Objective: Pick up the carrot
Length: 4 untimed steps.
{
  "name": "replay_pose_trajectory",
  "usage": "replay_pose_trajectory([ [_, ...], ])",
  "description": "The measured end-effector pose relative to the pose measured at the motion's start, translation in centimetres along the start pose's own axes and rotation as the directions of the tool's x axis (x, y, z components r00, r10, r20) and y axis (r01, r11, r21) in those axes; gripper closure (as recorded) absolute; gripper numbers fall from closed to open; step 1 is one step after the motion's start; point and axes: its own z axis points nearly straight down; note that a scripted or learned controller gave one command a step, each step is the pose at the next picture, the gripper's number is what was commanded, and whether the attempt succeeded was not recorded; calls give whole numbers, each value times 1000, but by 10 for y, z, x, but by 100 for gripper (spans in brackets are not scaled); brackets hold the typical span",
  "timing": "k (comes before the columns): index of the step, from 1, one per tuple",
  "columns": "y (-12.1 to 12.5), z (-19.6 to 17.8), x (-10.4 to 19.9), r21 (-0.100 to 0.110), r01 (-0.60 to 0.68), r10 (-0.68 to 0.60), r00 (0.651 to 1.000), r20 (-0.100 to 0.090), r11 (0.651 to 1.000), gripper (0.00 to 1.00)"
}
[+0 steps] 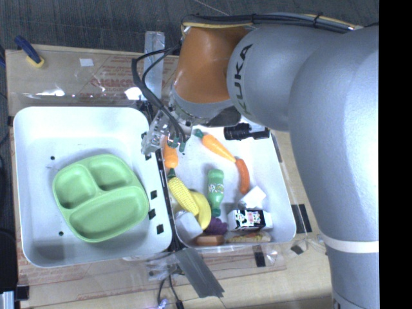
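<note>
Overhead, the grey arm (pixel 302 76) reaches over the left bin (pixel 32 172), holding a green divided plate (pixel 100 195), and the right bin (pixel 283 192), its gripper (pixel 168 148) clamped on the small carrot (pixel 170 157) near the divider.

- Arm (pixel 309 108) was bulky, smooth light grey, with rounded housings.
- Dark "KUKA" lettering ran along the grey shell just beside the orange band (pixel 206 63).
- Orange band was glossy and curved, with a pale rim along its upper edge.
- Black cables looped out beside the orange band; thin dark cables lay across the grey shell above it.
- Gripper (pixel 164 137), below the orange band, was small, metallic grey, with short wires.
</note>
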Motion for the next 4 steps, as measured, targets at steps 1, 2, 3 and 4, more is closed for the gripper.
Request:
replay_pose_trajectory([
  [1,57,3,47,3,-50,50,999,-6,999,100],
  [2,61,-38,149,4,-274,274,962,-4,962,100],
  [3,22,7,144,5,-55,55,998,-5,998,100],
  [4,11,35,139,7,-267,267,964,-6,964,100],
])
